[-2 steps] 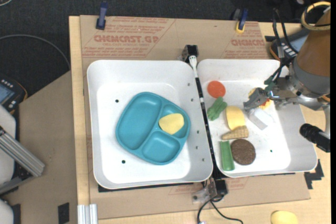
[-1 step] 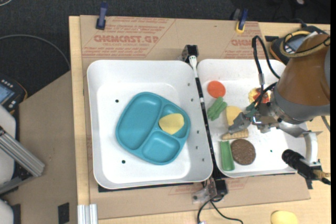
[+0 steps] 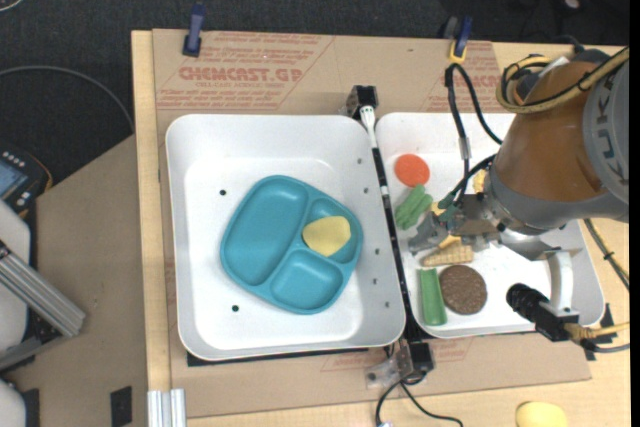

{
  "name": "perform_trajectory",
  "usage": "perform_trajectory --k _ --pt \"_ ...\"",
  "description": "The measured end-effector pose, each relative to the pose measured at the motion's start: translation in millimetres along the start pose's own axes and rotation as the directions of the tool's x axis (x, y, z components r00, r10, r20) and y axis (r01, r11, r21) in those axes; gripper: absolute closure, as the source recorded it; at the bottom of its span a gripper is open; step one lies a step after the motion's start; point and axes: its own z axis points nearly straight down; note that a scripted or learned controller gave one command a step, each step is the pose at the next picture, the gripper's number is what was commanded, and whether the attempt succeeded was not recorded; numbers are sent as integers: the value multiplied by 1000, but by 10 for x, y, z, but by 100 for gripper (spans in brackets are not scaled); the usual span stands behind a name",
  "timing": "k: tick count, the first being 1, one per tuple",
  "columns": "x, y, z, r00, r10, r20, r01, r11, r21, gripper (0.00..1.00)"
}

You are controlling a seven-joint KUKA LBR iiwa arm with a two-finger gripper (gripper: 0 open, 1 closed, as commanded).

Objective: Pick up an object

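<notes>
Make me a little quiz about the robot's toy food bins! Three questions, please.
1. True or false: the yellow piece lies on the blue plate.
2. Which bin holds the orange ball: A) left bin B) right bin?
3. Fill in: the brown cookie lies beside a ___ stick.

Key: 1 true; 2 B; 3 green.

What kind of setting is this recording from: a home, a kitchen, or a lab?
Most likely a robotics lab bench: two white bins clamped onto a board, toy food such as a yellow piece on a blue divided plate, cabling, carpeted floor.
</notes>
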Motion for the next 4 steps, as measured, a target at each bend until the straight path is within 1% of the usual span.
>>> perform_trajectory --k 1,2,3,4 --pt "-26 5 -104 1000 5 2 -5 1000 -3 100" --pt "139 42 -1364 1000 0 3 0 1000 -18 100" --pt "-58 90 -982 1000 6 2 -6 1000 1 100" --pt "-169 -5 -793 1000 5 2 -5 1000 0 100"
